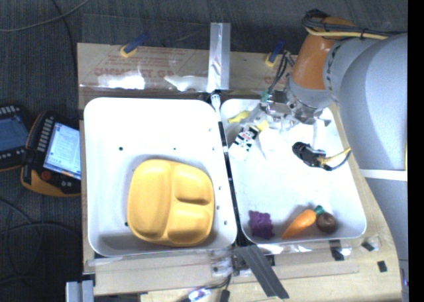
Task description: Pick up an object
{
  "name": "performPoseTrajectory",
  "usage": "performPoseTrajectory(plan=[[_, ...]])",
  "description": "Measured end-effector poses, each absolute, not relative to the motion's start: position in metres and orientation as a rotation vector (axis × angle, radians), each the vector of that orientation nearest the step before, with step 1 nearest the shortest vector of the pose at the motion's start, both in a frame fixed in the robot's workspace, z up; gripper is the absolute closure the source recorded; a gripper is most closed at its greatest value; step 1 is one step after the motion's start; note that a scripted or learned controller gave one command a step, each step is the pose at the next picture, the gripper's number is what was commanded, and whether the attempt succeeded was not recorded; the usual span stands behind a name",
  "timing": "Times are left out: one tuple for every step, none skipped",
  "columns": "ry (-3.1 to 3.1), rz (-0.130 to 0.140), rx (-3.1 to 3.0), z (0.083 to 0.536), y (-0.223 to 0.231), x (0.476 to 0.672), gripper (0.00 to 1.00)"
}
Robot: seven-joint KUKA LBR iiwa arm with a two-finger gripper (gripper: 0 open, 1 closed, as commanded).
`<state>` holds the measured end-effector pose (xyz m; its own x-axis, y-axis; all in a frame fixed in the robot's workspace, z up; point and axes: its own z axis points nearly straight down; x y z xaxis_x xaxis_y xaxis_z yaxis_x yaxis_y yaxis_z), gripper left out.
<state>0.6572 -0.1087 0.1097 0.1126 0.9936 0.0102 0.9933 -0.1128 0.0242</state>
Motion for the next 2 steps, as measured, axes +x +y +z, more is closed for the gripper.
performPoseTrajectory(plan=[[2.035,-0.01,2.407,0.109,-0.105,0.668,0.0],[1.959,-0.006,2.454,0.183,-0.092,0.668,0.0]])
